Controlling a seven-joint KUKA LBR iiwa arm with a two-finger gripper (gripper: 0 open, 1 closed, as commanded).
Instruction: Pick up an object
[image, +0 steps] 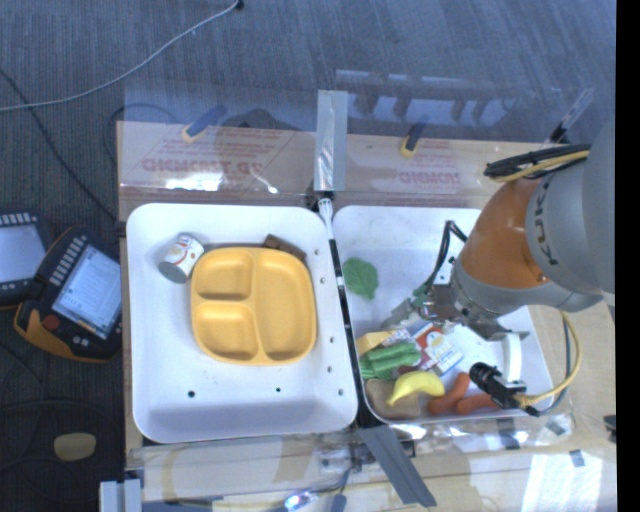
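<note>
Gripper (432, 310) low in right bin (400, 225), over pile near banana (415, 386); finger state unclear, possibly hidden. Best: centre on one item, close squarely, lift straight.

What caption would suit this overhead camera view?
Robot arm reaches into the right bin of toy food; yellow divided plate sits in the left bin.
</note>
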